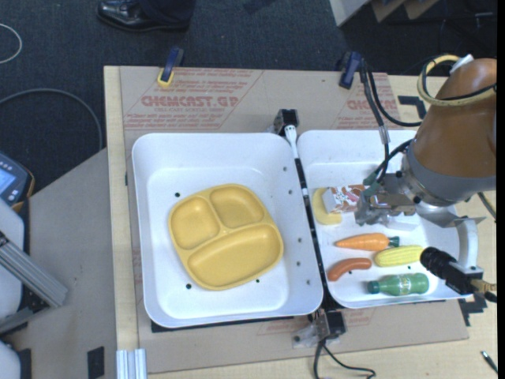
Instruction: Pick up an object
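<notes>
In the right bin point(347, 144) lie several toy foods. A yellow item point(323, 208) with a red and white wrapper piece point(344, 198) sits near the bin's left wall. Below them are an orange carrot point(364, 242), a yellow corn cob point(398, 255), a reddish sausage point(348, 268) and a green bottle point(399, 284). My gripper point(375, 209) hangs over the bin's middle, just right of the wrapper piece and above the carrot. Its fingers point down, and nothing shows between them.
The left bin point(158, 164) holds a yellow divided plate point(226, 236). A black divider strip point(304, 204) runs between the bins. The arm's large orange and grey body point(461, 133) covers the right bin's far right side. Cables point(379, 109) trail along the back.
</notes>
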Controlling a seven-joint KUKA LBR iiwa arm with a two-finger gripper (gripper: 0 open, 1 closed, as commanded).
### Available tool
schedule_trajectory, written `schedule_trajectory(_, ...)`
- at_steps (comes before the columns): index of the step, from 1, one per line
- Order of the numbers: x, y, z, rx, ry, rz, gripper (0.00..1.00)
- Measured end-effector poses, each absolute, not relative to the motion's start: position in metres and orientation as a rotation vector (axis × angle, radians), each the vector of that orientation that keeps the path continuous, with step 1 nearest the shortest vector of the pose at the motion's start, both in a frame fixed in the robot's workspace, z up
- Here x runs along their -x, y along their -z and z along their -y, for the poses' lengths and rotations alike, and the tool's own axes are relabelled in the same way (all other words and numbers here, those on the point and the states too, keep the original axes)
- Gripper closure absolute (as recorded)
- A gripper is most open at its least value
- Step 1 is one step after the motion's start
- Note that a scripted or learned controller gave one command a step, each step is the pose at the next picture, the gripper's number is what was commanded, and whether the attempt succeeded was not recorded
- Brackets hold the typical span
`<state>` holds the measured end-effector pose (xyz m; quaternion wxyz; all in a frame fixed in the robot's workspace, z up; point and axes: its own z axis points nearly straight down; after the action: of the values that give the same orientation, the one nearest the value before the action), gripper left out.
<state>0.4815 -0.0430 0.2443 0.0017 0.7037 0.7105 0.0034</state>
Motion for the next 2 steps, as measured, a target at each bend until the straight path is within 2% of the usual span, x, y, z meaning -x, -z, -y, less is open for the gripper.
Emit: schedule_trajectory(2,-0.483,-0.260,0.049,-2.217,-0.005,-2.218,1.00)
